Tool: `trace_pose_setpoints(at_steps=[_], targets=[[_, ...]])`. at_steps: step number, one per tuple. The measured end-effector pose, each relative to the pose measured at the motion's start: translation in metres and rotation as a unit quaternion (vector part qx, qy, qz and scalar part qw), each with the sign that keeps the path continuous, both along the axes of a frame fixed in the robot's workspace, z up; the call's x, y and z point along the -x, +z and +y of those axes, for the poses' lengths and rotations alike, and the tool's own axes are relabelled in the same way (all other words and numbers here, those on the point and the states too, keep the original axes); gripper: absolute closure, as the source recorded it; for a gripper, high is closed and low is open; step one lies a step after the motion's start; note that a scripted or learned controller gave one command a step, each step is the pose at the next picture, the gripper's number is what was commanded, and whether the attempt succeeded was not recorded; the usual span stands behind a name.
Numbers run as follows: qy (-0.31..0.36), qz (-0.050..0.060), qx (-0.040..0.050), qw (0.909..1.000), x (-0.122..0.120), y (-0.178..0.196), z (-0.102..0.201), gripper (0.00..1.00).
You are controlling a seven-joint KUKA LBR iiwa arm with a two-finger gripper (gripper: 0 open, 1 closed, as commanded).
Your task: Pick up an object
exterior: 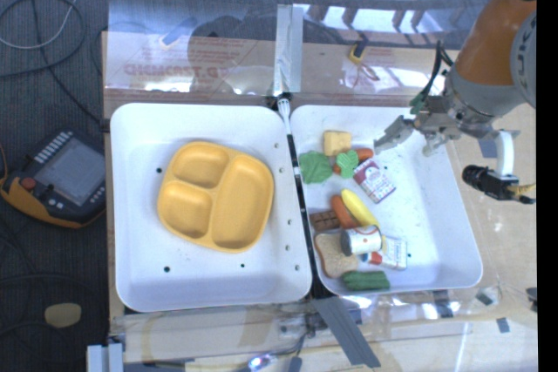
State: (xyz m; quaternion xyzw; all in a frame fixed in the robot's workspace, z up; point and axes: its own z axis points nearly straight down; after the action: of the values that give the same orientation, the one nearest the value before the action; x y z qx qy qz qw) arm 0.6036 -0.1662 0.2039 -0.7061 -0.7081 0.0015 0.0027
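I see the grey two-finger gripper [408, 135] hovering over the right white bin [453, 222], fingers spread and pinching nothing. The toy food lies crowded along that bin's left side: yellow block [336, 141], green leaf [316, 167], yellow banana [357, 207]. My worry is that a descent into this clutter jams between neighbours or nudges them apart instead of gripping one

both white bins [436, 270] looked like smooth, slightly glossy plastic. left of the pincer [410, 131], the yellow divided tray [215, 194] had a matt plastic look; the banana [358, 208] just below-left seemed shiny plastic.
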Motion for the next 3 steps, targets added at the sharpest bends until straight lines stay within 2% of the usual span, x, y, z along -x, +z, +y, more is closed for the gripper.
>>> trace_pose_setpoints(at_steps=[1, 2, 3], targets=[[0.052, -0.001, 0.0004, 0.9986, 0.028, -0.111, 0.018, 0.00], [-0.078, -0.003, -0.0069, 0.9970, 0.035, -0.108, -0.045, 0.00], [-0.096, -0.008, 0.0030, 0.9954, -0.030, -0.115, 0.000, 0.00]])
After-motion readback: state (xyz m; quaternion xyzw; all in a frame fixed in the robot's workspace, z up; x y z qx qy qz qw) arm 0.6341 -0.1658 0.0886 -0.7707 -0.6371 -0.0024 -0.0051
